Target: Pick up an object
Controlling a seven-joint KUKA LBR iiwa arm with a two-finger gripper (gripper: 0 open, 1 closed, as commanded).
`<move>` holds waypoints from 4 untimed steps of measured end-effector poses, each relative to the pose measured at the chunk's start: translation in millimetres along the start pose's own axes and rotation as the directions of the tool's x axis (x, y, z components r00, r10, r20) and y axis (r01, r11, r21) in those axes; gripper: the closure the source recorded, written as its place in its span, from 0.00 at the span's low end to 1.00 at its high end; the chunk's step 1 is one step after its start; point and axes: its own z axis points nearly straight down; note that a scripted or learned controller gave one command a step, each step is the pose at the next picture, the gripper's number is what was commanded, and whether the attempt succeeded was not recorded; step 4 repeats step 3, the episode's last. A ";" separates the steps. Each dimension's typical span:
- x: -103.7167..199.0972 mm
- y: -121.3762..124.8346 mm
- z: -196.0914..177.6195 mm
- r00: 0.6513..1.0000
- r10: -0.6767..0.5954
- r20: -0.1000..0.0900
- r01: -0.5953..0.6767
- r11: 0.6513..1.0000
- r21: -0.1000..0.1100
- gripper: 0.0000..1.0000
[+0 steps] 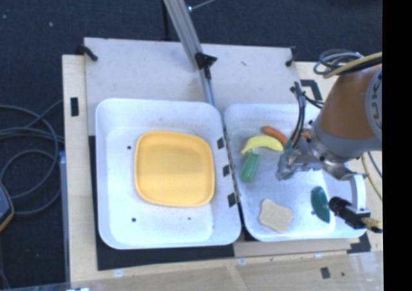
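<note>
From my feed I look down on dark carpet around a pale wooden desk point(76, 154), with loose black cables point(29, 154) trailing on the floor at the far left. A metal camera pole point(183, 22) slants across from the top to the seam between the two bins.

The left white bin point(116, 116) holds a yellow square plate point(174, 168), lying flat near its middle.

The right white bin point(248, 228) holds the small things. Nearest the divider I see a green cylinder-shaped toy point(250, 166), and just above it a yellow banana point(262, 144) touching its top end. An orange carrot-like piece point(275, 134) lies just behind the banana. A tan slice of toast point(276, 215) sits towards the front edge, well apart from the others. A dark teal piece point(320, 203) lies at the right front, beside the arm's hardware.

The gripper point(286, 166) hangs over the middle of the right bin, just right of the green toy and below the banana's tip. I cannot tell how its fingers stand, and I see nothing between them. The grey and orange arm point(351, 112) comes in from the right.
</note>
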 end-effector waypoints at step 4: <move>168.0 -2.0 -19.1 1.000 0.000 -0.001 0.000 1.000 0.000 1.00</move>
